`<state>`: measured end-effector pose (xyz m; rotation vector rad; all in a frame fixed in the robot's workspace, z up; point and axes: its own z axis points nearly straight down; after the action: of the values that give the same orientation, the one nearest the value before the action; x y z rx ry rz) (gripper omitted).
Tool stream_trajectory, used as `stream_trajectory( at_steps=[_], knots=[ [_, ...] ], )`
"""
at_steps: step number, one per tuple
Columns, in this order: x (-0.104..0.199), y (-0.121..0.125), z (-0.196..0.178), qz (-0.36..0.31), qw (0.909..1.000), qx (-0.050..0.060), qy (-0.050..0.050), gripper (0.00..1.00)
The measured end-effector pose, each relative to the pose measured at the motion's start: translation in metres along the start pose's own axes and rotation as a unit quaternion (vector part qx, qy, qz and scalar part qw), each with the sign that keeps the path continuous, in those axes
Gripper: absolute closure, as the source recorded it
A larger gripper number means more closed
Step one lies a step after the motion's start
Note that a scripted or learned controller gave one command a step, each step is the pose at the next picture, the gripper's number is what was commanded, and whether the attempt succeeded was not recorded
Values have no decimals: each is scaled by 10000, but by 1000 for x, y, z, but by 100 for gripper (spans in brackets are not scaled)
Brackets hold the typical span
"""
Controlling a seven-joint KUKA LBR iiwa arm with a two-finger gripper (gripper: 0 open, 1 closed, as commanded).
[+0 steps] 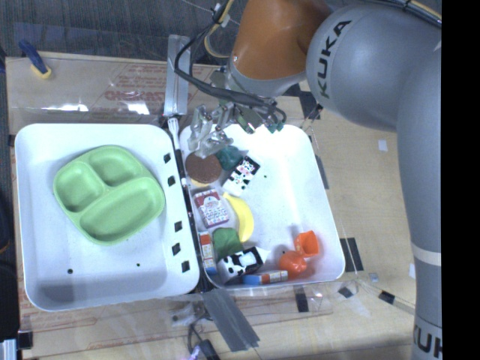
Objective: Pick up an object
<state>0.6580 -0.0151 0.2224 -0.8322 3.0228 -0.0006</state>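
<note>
Left bin (30, 201): white, holding a pale green divided plate (109, 193). Right bin (319, 201): white. Contents: brown disc (203, 168); red-and-white patterned packet (212, 208); yellow banana (241, 216); green lump (225, 241); black-and-white cow-patterned toy (241, 263); orange pieces (300, 253).

One fixed camera looks down at a slant on the desk (90, 81), taking in both white bins (30, 223) together.

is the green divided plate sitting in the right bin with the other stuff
No, the green divided plate lies by itself in the left bin, while the banana and other small items sit in the right bin.
</note>
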Motion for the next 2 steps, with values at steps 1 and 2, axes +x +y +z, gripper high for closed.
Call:
stream_trajectory(
  at_steps=[1, 2],
  knots=[
    [-31, 53, -5, 344, 9994, -8, 8, 100],
    [-70, 202, 86, 1097, 9939, -35, 60, 100]
  ],
)
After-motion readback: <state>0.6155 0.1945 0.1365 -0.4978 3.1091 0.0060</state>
